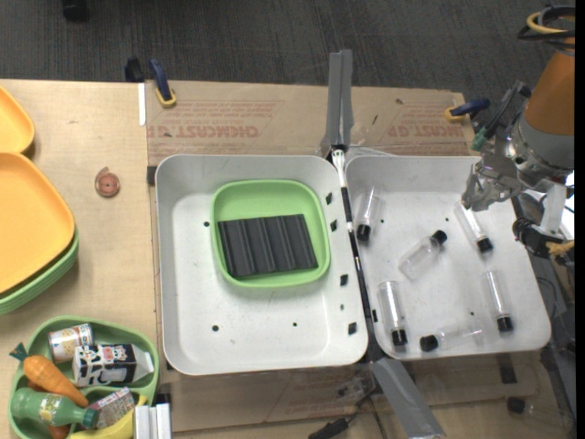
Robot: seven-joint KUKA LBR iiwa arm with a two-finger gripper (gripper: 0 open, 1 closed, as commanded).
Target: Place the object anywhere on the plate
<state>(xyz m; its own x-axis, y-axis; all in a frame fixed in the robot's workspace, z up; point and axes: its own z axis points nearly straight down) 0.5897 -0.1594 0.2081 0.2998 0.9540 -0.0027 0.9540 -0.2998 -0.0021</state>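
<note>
Cardboard sheet under bins: red print, upside down, "CHEMCNZT".

The claw was grey metal, under an orange band. Just below it lay clear vials with black caps in a white bin. Far to its left, the plate was light green and carried a dark grey ribbed insert. The desk beyond was pale wood, with orange trays on it.
</note>
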